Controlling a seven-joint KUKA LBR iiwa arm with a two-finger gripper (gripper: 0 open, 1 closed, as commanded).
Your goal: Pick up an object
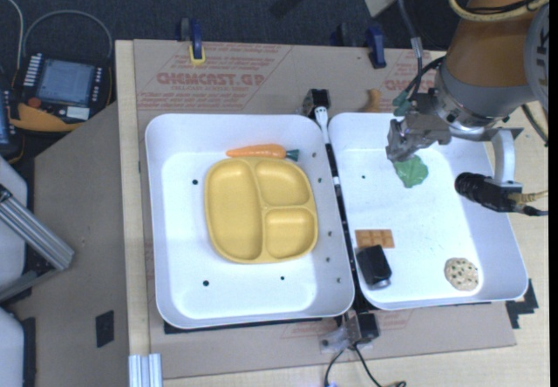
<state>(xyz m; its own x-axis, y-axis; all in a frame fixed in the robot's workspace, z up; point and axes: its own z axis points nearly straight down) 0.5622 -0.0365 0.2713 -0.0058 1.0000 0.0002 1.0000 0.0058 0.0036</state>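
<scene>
Orange-banded arm (493,28) reaches down; tool (403,148) touches green object (411,171), grip unclear.

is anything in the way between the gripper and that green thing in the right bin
Nothing visible. The gripper sits directly over the green object in the right bin, at its upper edge. The cracker, black item and cookie lie apart, nearer the camera.

Rt bin (488,289) mid open btwn green item (411,172), cracker (376,238), cookie (461,273).
</scene>
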